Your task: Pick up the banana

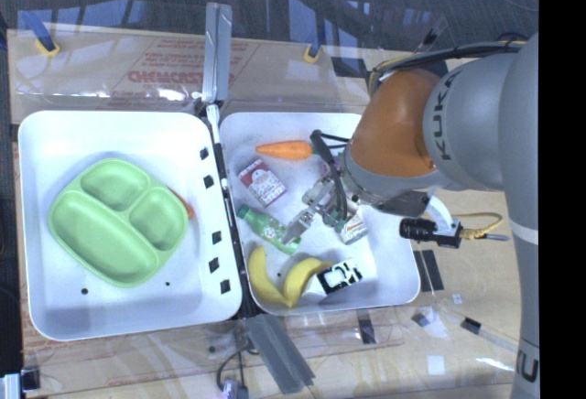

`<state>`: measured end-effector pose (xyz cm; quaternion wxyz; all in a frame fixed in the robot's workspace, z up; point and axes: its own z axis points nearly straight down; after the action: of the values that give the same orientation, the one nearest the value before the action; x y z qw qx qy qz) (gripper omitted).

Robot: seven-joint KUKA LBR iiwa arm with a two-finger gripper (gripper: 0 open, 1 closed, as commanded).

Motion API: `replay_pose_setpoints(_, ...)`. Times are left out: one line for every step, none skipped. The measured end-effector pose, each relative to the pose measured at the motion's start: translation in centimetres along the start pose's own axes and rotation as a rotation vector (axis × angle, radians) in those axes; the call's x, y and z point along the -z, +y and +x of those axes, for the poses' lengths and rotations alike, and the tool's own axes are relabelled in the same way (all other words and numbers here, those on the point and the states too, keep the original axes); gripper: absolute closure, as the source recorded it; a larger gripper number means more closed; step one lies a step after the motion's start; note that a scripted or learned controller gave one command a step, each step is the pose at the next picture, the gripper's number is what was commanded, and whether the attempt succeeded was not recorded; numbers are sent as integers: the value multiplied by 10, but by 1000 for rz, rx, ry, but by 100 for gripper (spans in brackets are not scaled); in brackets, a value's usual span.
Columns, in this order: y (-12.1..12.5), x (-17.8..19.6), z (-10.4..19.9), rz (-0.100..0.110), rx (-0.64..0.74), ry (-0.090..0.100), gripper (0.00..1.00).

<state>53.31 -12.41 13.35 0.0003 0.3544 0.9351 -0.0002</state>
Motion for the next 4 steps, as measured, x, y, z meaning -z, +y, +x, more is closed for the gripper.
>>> replay_pose_setpoints(1, 10, 0, 0, 5, 0, 100)
replay_pose_setpoints(1, 10, 0, 0, 5, -1, 0)
replay_pose_setpoints(-41, -38, 39, 0, 278, 3, 0)
replay_pose_setpoints(-40, -28, 39, 0, 283, 2, 100)
